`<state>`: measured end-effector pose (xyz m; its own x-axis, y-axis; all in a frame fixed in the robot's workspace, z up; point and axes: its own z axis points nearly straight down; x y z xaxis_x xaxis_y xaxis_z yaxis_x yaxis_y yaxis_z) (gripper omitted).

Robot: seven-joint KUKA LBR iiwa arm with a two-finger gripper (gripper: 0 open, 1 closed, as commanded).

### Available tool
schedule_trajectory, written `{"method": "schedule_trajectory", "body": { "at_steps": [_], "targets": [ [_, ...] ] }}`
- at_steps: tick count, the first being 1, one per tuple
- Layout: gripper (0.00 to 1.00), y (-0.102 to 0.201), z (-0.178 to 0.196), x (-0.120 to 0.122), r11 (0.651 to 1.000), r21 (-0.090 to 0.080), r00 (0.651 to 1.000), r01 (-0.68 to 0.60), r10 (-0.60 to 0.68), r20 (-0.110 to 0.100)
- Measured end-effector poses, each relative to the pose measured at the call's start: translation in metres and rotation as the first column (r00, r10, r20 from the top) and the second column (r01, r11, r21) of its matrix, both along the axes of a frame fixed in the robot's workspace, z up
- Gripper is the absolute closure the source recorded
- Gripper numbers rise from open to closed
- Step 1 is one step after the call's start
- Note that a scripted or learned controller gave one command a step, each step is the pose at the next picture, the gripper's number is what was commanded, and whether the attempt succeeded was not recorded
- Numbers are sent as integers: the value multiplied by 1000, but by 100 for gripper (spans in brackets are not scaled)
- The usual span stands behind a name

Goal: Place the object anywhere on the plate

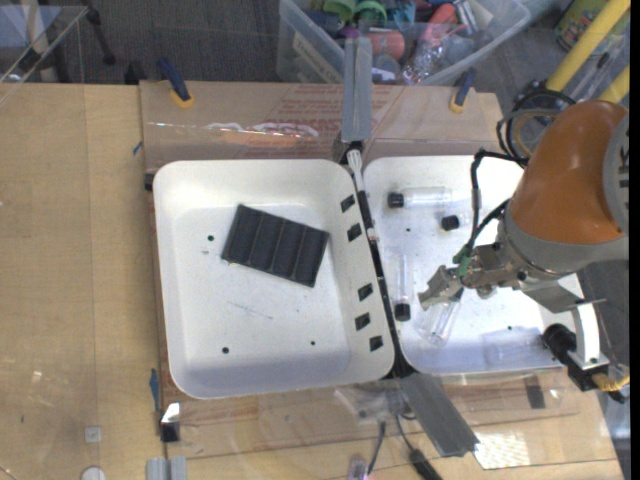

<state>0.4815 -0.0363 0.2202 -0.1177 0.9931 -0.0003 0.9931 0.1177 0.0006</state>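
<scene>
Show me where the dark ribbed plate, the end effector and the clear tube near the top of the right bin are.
dark ribbed plate [275, 245], camera view, centre of its top face
end effector [442, 290], camera view, its tip
clear tube [420, 199], camera view, middle of its body

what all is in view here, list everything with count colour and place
bins: two, white, shallow, side by side on the bench
plate: one, dark grey, ribbed, flat in the left bin, upper middle
tubes: about four, clear with dark caps, lying in the right bin; one at the top, one along the left wall, one under the tool, one near the bottom edge
storage box: one, clear plastic, filled with mixed coloured items, behind the bins
clamps: two, blue and orange, on the cardboard behind the bins
bench: one, light wood
arm: one, grey with orange band, over the right bin
tool: one, grey, low over a tube
</scene>
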Motion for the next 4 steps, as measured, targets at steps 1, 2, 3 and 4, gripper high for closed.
{"method": "schedule_trajectory", "body": {
  "at_steps": [1,2,3,4],
  "targets": [
    [100,0,9,1,1000,-1,1000,-1,1,1],
    [0,0,9,1,1000,-1,1000,-1,1,0],
    [100,0,19,1,1000,-1,1000,-2,2,1],
    [0,0,19,1,1000,-2,1000,-2,2,1]
  ]
}}
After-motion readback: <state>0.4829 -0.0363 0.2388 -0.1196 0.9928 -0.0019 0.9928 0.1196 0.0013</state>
